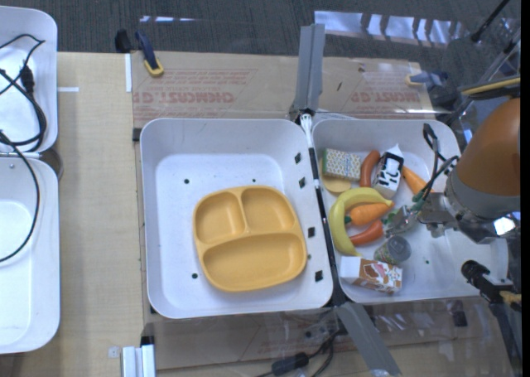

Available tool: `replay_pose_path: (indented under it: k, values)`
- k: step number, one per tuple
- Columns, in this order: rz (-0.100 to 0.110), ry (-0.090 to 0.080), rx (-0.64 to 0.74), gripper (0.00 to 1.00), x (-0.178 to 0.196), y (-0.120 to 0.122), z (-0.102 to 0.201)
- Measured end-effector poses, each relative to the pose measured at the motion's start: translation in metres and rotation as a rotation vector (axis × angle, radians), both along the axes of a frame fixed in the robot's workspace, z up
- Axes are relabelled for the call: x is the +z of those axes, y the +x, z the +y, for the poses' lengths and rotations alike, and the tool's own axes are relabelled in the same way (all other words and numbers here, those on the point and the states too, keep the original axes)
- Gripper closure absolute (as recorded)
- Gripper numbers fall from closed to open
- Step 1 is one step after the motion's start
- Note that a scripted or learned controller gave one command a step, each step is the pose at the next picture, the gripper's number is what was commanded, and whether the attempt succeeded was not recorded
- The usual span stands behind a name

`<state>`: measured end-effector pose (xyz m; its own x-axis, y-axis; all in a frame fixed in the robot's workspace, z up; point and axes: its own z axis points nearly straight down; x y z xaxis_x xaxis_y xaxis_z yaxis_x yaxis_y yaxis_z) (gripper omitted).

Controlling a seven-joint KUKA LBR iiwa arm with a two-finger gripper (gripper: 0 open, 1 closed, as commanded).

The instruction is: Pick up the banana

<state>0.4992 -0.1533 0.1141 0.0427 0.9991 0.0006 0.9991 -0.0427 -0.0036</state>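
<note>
The banana (346,216) lies curved along the left side of the right bin (439,284), a carrot (367,212) resting across its middle and a sausage (365,234) just beside. The gripper (403,219) hangs just to its right; whether it is open I cannot tell. Best grasp the bare near end, clear of the carrot.

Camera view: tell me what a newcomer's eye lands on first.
The yellow divided plate lies alone in the left bin. The right bin is crowded: the banana curves among carrots and small packets. The grey-and-orange arm reaches in from the right, its gripper beside the banana.
</note>
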Motion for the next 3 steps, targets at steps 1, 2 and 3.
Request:
replay_pose_path:
  k: [1, 2, 3]
  values:
    - [-0.005, -0.001, 0.610, 0.00, -0.010, 0.083, 0.019]
    - [-0.005, 0.001, 0.838, 0.00, -0.022, 0.004, 0.037]
    - [-0.006, 0.000, 1.254, 0.00, -0.022, 0.031, 0.053]
